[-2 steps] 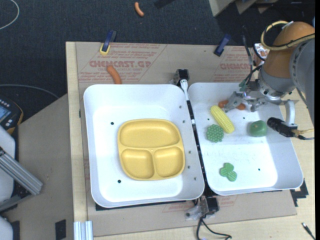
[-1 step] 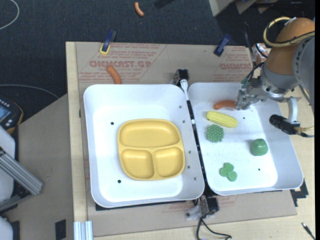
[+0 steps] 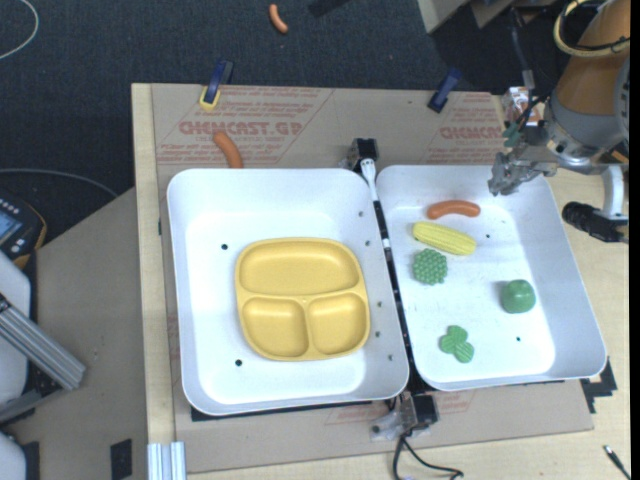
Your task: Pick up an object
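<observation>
Broccoli [image 3: 457, 343]: front of the right bin [image 3: 560, 353], nearest the camera.
Pepper [image 3: 517, 296]: green, right of the bin's middle.
Green ball [image 3: 430, 266]: knobbly, near the bin's left wall, just below the corn [image 3: 444, 238].
Sausage [image 3: 453, 209]: toward the bin's back edge, just above the corn.
Hand [image 3: 508, 180]: over the right bin's back edge, right of the sausage, nothing seen in it; grip cannot be told.
Tray [image 3: 301, 298]: yellow, three sections, middle of the left bin [image 3: 195, 268].
Second sausage [image 3: 229, 149]: on the desk [image 3: 300, 118], behind the left bin.
</observation>
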You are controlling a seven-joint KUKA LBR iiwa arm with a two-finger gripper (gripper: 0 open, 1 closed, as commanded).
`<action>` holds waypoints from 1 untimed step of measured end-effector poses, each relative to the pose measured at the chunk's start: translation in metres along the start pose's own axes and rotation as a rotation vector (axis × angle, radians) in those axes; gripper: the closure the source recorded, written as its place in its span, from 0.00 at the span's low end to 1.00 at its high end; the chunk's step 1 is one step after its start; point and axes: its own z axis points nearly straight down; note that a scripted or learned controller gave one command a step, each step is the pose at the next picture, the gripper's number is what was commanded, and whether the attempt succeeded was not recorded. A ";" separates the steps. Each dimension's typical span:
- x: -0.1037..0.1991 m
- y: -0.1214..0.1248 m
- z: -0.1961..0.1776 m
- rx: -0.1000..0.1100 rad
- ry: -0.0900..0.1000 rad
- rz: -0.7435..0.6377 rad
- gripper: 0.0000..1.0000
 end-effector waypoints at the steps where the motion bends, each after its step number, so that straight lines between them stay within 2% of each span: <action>1: 0.009 0.005 -0.058 0.002 0.001 -0.001 1.00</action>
